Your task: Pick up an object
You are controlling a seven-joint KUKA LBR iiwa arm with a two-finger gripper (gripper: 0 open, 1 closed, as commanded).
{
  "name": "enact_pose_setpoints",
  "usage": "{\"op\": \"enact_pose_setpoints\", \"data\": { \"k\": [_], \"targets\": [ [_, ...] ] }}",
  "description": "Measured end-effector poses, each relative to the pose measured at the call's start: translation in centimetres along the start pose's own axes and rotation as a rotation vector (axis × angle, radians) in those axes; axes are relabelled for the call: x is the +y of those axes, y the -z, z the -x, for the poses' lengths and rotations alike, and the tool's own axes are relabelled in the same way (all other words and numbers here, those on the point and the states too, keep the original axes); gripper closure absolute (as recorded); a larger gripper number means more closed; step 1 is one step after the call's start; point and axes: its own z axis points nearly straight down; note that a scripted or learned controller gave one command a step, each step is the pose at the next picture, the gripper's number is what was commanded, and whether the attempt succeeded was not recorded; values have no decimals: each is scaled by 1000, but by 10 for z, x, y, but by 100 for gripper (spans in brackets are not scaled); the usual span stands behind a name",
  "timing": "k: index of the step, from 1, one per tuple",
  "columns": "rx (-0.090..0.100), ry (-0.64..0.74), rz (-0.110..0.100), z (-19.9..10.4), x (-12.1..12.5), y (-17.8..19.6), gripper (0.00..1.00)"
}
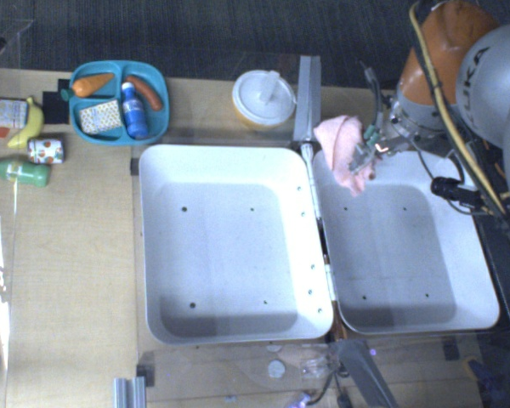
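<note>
Two white bins sit side by side on the bench, nearest the lens: left bin (pixel 225 245) and right bin (pixel 408 262), both well below and left of the gripper.

Arm (pixel 480 66): enters from the right, grey links with orange band up top, wrist angled down-left over the far left corner of the right bin.

Gripper (pixel 372 147): fingers closed on a pink cloth (pixel 344 147). Cloth bunches just left of the fingertips and hangs from them, draped above the bin's far left corner, next to the divider post (pixel 306 100).

Around it: one round white-lidded container (pixel 264 98) left of the gripper, beyond the bins. Farther left, one blue divided tray (pixel 119 102) holding four toy items, a carrot, a sausage, a blue bottle, a checked packet. Far left on the bench: one banana (pixel 27 124), one small can (pixel 45 150), one green bottle (pixel 17 172), one small box (pixel 4 113).

Black cables (pixel 455 185) trail beside the wrist, right of the gripper.
</note>
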Motion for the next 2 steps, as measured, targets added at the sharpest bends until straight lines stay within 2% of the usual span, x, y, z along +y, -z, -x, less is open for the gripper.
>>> {"op": "enact_pose_setpoints", "data": {
  "k": [1, 2],
  "targets": [
    [-3, 269, 1, 17, 2, 61, 100],
    [1, 247, -2, 5, 4, -2, 100]
  ]
}}
